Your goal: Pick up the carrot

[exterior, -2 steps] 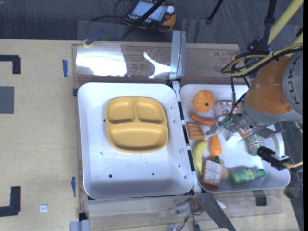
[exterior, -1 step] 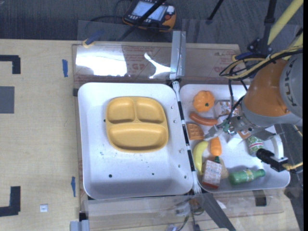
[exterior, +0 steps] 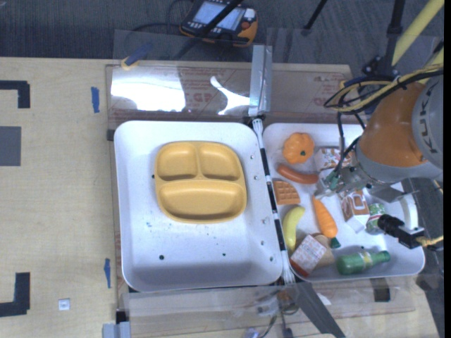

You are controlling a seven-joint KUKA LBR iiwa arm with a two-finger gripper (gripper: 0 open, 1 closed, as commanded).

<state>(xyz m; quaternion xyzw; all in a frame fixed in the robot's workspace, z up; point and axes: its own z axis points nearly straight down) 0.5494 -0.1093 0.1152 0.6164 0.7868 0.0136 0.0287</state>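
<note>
The carrot (exterior: 325,218) is orange with a small green stub at its near end. It lies slanted on the floor of the right bin (exterior: 412,259), between the banana and a white packet. My gripper (exterior: 337,182) hangs just above and to the right of the carrot's upper end, below the arm's orange band (exterior: 394,136). It is small and cluttered in this view. Nothing shows lifted off the bin floor.
Around the carrot lie a small pumpkin (exterior: 298,147), a sausage (exterior: 297,174), a waffle (exterior: 286,191), a banana (exterior: 292,227), a sandwich piece (exterior: 309,253), a green bottle (exterior: 361,260) and a white packet (exterior: 356,210). The left bin (exterior: 141,252) holds a yellow divided plate (exterior: 201,180).
</note>
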